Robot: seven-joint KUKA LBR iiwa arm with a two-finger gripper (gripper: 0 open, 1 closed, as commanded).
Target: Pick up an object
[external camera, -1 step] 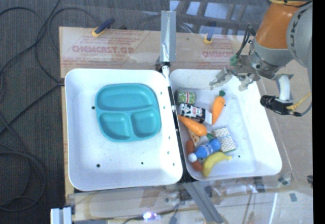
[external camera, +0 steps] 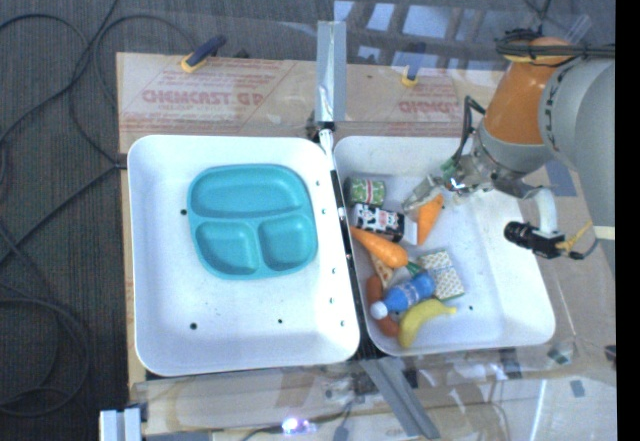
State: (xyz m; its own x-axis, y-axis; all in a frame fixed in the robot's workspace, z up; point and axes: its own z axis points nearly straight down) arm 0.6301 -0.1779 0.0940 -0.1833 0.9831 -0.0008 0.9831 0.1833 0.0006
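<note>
The hand (external camera: 432,197) grips a carrot (external camera: 428,219) above the right bin (external camera: 520,299); labels too small to read.

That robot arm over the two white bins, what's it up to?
It is trying to pick up an object. The arm reaches in over the right bin, where small items are piled: a carrot, a banana, a bottle, a can. Its hand sits low by a second carrot. The left bin holds a teal tray.
</note>
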